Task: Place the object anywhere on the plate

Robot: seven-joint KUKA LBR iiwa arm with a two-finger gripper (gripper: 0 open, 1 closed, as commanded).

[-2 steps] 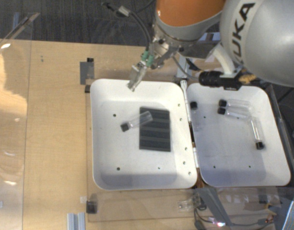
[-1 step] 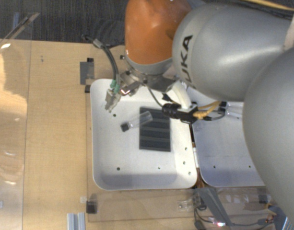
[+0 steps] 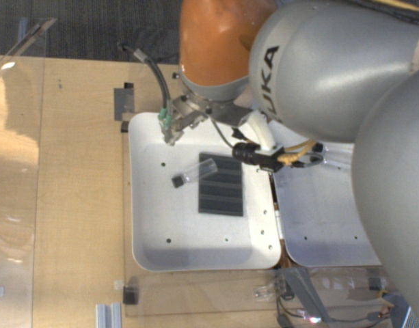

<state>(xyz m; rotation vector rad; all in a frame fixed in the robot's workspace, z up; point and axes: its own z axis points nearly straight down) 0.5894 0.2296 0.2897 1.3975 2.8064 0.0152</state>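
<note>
Object (image 3: 194, 171), a small clear tube with a dark cap, is seen lying in the left bin (image 3: 147, 244), its far end touching the dark ribbed plate (image 3: 221, 186). The claw (image 3: 169, 130) is held above the bin's far corner, apart from the tube; whether it is spread cannot be told. The tube should be gripped across its width, since it probably rolls.

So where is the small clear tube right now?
The tube lies in the left bin, its end overlapping the dark ribbed plate's upper-left corner, below the gripper.
</note>
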